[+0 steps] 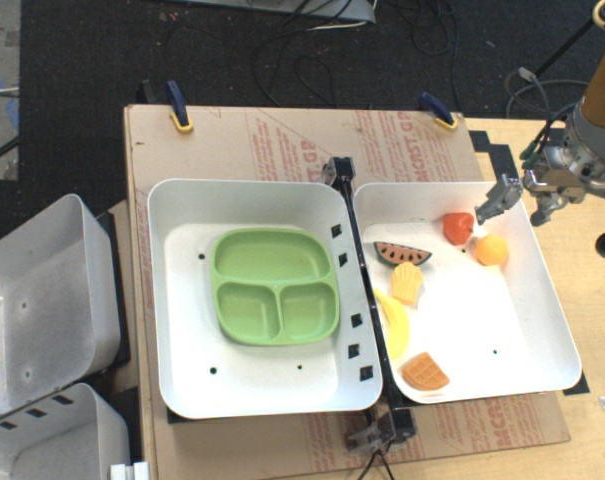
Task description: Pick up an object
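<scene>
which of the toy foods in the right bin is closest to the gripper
The red tomato-like piece, lying near the bin's far right corner, just left of the gripper. The orange ball beside it sits slightly farther away; the rest lie toward the divider.

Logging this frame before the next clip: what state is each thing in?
Gripper: jaws open, holding nothing, above right bin's far edge.
Green tray: flat in left bin, compartments bare.
Watermelon slice: lying flat, right bin.
Red toy: resting, beside orange ball.

Green divided tray in white left bin, red tomato, orange ball, yellow banana, red-and-black watermelon slice
</scene>
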`<state>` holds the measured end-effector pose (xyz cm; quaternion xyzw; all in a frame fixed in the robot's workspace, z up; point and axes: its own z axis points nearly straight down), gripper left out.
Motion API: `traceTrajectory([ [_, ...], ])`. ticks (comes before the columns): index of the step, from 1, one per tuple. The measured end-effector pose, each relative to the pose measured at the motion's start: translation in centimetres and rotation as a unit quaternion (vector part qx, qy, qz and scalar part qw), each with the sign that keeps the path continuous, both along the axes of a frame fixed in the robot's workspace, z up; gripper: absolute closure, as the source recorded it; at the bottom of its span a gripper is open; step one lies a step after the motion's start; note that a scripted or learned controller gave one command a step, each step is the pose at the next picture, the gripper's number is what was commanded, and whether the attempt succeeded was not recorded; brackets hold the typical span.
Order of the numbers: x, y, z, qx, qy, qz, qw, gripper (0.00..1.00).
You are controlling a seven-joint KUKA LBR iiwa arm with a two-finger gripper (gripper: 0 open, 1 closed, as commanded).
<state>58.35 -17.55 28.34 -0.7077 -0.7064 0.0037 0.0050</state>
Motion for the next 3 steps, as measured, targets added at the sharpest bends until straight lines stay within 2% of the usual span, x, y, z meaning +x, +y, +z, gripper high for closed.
traceTrajectory([
  [1,0.2,0.1,0.7,-0.0013,-0.006,0.002,1.0,0.0],
  [2,-0.8,0.0,-5.1,-0.0005,-0.003,0.0,1.0,0.0],
  [3,-0.6,-0.6,-9.5,-0.001,-0.005,-0.001,1.0,0.0],
])
